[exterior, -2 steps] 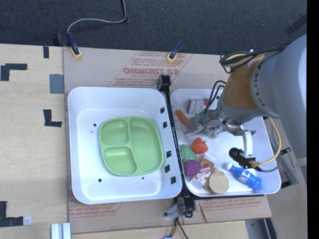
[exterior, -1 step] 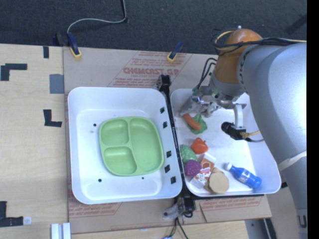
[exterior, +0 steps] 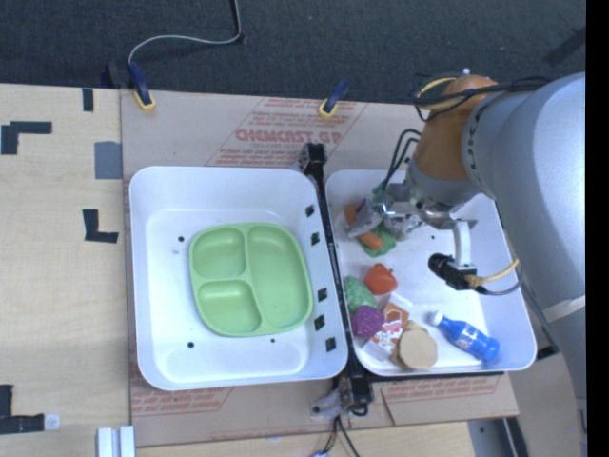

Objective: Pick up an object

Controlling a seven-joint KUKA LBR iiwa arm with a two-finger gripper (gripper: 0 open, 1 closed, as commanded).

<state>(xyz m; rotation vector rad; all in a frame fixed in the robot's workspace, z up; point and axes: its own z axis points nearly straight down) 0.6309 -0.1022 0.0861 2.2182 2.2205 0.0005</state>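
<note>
My gripper [exterior: 381, 211] hangs low in the upper left part of the right bin [exterior: 495, 255]. Right under it lies a small orange and green toy [exterior: 374, 242], and a reddish piece [exterior: 352, 214] shows just to its left. How close the gripper is to either piece cannot be judged. Further down the bin lie a red pepper-like toy [exterior: 382, 279], a green toy [exterior: 358, 293], a purple toy [exterior: 366, 322], a red and white packet [exterior: 390, 330], a round tan piece [exterior: 417, 348] and a blue bottle [exterior: 466, 338].
The left bin [exterior: 152, 255] holds a green divided plate [exterior: 250, 278]. A black divider [exterior: 324, 246] runs between the two bins. The arm's grey body and orange band [exterior: 457, 131] cover the right bin's far right side. Cables [exterior: 476, 276] loop beside the wrist.
</note>
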